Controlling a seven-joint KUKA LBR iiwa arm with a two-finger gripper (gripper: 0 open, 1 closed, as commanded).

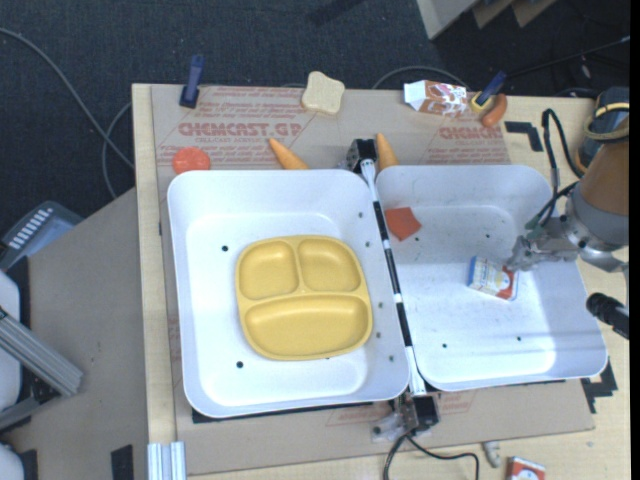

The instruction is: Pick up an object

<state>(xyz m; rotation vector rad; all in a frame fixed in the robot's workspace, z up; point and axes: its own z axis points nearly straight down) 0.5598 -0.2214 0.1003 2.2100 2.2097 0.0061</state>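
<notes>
Camera view shows the hand (524, 254) low in the right bin (560, 353), its tip just beside a small white packet (492, 277) lying on the bin floor; whether it is open or closed cannot be told. An orange block (403, 222) lies near the divider. A yellow divided plate (302, 296) sits in the left bin (200, 268).

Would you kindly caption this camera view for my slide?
Gripper reaches a small carton in the right bin; a yellow tray fills the left bin.
</notes>
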